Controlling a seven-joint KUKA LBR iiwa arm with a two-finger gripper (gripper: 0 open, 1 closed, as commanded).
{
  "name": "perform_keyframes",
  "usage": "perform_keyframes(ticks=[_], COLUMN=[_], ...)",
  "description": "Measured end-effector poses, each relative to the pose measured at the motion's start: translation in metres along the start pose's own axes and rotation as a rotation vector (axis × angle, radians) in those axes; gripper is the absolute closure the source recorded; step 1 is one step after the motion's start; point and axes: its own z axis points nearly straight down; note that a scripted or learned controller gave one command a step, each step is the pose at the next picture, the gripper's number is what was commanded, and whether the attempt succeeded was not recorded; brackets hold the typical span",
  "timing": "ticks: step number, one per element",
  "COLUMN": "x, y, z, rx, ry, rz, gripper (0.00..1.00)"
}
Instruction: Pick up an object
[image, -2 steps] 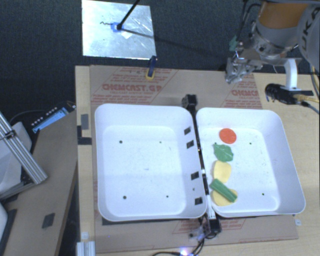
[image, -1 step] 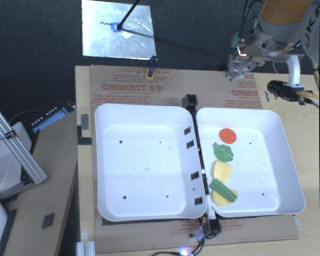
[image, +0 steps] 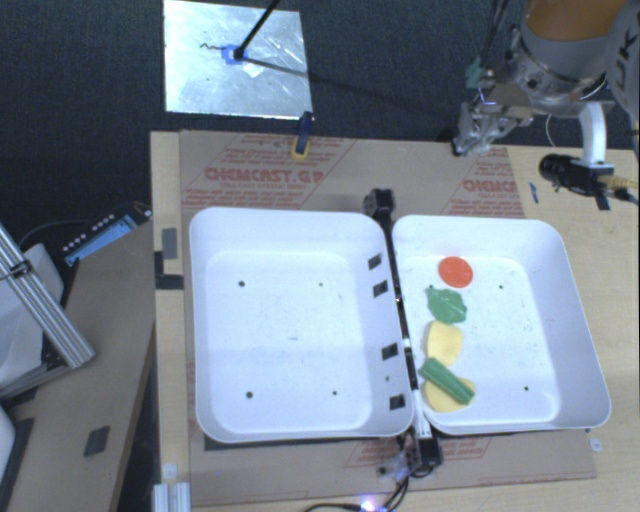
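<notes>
Fingers (image: 470, 143): aperture unreadable from the camera view, hanging above the worktop (image: 330, 165) behind the right bin (image: 575, 330). Targets cluster at that bin's left side: orange disc (image: 456, 270) (lies apart, likeliest clean grasp), green pieces, yellow pieces. Descend vertically, centred.

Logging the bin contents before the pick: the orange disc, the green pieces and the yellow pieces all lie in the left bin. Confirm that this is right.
Not quite. The camera view shows the orange disc, the green pieces and the yellow pieces all lying in the right bin, near its left wall, not in the left bin.
</notes>
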Motion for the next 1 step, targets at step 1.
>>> perform_keyframes(ticks=[1], x=[0.0002], y=[0.001], z=[-0.0118], rx=[-0.004], ry=[-0.001], rz=[-0.005], gripper=[1.0])
